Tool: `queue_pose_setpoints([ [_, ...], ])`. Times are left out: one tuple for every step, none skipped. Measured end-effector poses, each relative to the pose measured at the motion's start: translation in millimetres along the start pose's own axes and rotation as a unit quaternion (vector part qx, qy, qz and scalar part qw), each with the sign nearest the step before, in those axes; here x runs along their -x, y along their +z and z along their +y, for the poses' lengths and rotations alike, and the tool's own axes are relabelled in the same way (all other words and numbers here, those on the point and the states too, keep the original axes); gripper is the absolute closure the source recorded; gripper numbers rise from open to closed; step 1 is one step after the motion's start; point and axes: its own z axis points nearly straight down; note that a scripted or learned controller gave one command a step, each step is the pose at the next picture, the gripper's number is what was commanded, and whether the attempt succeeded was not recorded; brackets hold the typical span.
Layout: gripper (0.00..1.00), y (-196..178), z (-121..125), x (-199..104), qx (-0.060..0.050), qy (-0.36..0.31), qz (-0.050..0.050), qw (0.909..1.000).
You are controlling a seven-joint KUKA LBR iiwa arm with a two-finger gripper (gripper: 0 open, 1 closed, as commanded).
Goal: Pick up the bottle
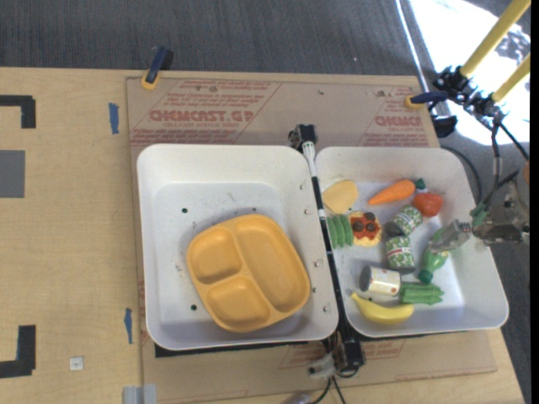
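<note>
Gripper (455, 236) sits low at the right bin's (484, 305) right side, tip right by the bottle (434, 262); can't tell open or shut, too blurred. Bottle: small, green, lying tilted in the right bin's right half, w/ a red tomato (429, 203) above and green veg (418, 294) just below. To grab well: centre over the bottle's body, approach across its narrow width, avoid nudging neighbours, close firmly before lifting. Left bin (160, 225) holds 1 yellow tray (247, 270).
</note>
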Motion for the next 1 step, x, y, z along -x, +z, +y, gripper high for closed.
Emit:
queue_pose_setpoints([
  [1.00, -10.1, 0.9, 0.1, 0.001, 0.000, -0.001, 1.0000],
])
